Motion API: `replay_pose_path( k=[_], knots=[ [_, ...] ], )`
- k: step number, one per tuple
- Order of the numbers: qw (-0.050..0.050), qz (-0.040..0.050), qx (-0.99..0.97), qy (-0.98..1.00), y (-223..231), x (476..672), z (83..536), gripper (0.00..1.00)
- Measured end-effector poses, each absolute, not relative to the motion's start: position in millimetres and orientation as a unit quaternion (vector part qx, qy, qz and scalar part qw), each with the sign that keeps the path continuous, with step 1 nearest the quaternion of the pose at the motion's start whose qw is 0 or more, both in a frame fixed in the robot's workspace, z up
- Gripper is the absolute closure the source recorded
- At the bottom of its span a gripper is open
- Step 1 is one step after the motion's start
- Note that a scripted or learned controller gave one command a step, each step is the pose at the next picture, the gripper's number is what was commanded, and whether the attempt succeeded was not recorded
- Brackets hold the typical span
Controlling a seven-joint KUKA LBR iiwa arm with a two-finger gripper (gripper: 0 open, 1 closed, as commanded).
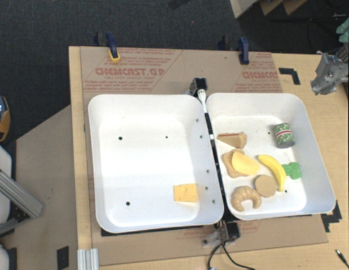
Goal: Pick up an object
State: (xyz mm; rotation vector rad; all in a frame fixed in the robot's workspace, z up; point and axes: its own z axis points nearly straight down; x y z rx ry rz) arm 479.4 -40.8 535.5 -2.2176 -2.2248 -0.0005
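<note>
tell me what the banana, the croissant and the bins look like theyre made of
Banana: likely moulded plastic, uniform yellow with a smooth, even surface.
Croissant: probably plastic toy food too, tan with moulded ridges.
Bins: seemingly thin formed white plastic, with rounded corners, a raised rim and a soft sheen.

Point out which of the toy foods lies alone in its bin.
The yellow cheese block, in the left bin near its front right corner. Every other food, such as the banana and croissant, sits clustered in the right bin.

Cheese block (186,193) alone in left bin (107,117)
</note>
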Motion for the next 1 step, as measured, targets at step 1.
replay_pose_path(
  k=[1],
  knots=[
    [-0.003, -0.0003, -0.710, -0.704, -126.9, 495.7, 535.1, 1.00]
  ],
)
